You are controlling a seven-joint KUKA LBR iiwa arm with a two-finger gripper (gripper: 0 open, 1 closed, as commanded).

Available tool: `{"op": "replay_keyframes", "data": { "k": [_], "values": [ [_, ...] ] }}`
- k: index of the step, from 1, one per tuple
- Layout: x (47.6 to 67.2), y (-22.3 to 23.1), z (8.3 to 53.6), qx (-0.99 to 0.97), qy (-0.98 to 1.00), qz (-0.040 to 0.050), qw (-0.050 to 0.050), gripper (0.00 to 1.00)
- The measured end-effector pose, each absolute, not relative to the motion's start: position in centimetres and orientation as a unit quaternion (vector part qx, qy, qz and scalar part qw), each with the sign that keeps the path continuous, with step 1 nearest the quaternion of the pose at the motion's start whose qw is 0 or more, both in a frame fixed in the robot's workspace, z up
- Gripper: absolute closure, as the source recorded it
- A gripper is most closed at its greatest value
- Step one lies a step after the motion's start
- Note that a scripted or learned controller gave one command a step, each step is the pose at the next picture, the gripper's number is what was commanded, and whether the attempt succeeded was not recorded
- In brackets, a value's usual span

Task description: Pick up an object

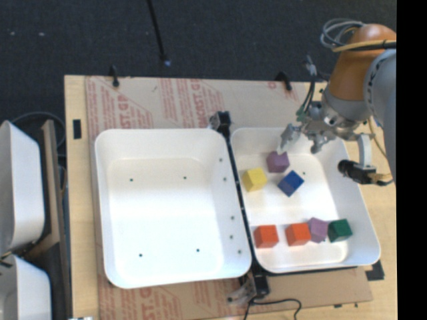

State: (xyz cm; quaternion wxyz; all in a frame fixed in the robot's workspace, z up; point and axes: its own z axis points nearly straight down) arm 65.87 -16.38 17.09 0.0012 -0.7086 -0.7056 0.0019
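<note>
With the claw (303, 139) spread wide at the right bin's (357, 205) far side, centre it over the nearest purple cube (277, 161), then descend straight.

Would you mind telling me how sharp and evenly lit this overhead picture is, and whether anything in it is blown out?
Camera view: soft throughout, so the small blocks in the right bin have fuzzy edges; the left bin floor is nearly blown out to flat white; the gripper is blurry, its fingers hard to make out; the dark floor above the bench is underexposed.
</note>
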Motion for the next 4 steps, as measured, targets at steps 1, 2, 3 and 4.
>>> {"op": "replay_keyframes", "data": {
  "k": [1,2,3,4],
  "values": [
    [65.8,-13.4,9.7,-0.707,-0.707,0.0016,0.002,0.0],
    [66.0,-13.6,11.2,-0.708,-0.707,-0.0008,-0.001,1.0],
    [68.3,-5.8,20.6,-0.705,-0.709,-0.0034,-0.003,1.0],
    [67.4,0.9,20.1,-0.705,-0.709,-0.0005,0.0,1.0]
  ]
}}
